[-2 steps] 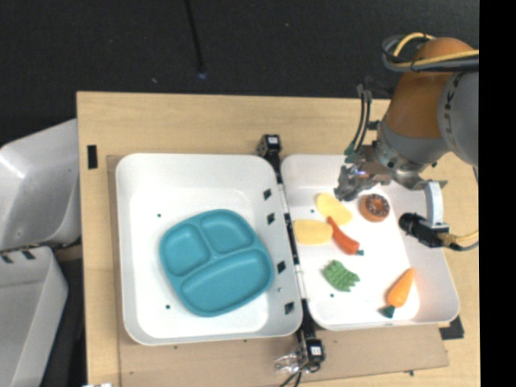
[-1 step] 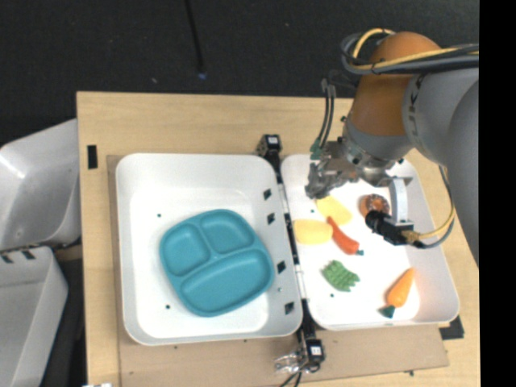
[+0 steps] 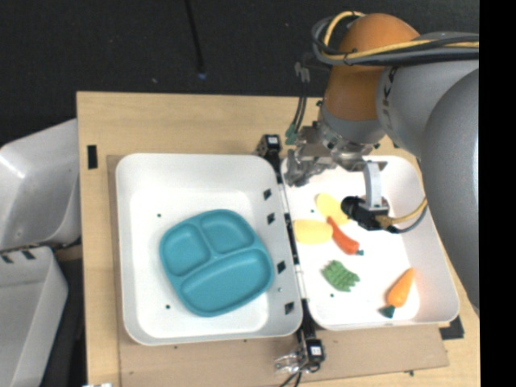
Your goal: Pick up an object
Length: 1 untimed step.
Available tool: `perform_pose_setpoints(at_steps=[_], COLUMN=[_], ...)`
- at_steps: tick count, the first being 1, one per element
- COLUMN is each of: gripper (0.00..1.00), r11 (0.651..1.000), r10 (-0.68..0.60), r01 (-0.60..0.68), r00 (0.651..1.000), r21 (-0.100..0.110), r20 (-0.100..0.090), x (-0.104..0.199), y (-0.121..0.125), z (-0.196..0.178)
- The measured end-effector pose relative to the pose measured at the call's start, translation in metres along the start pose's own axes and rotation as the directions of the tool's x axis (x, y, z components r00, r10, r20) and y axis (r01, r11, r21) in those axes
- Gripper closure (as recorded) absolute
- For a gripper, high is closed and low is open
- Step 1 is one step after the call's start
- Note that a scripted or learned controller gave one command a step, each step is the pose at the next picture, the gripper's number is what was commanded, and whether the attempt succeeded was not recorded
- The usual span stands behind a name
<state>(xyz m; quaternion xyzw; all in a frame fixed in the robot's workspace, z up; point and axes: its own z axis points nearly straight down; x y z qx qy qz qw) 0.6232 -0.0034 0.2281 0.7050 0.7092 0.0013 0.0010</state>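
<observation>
The claw is seen low over the right bin's far-left corner; its state cannot be told. Just right of it and nearer, a lemon, chili, leaf and carrot are scattered. A blue plate lies to its left.

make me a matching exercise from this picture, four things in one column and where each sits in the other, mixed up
Things:
1. blue divided plate
2. orange carrot
3. green leafy piece
4. gripper

Places:
A. near-right corner of the right bin
B. far-left corner of the right bin, by the divider
C. left bin, lying flat
D. middle of the right bin, nearer the front edge

Pairs: 1-C, 2-A, 3-D, 4-B
</observation>
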Motion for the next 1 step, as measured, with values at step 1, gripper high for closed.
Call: perform_pose_setpoints(at_steps=[1], gripper=[1.00], r11=[1.000], r10=[-0.001], r01=[0.001], r00=[1.000], r21=[0.001], r20=[-0.001], x=[0.0587], y=[0.0123], z=[0.0031])
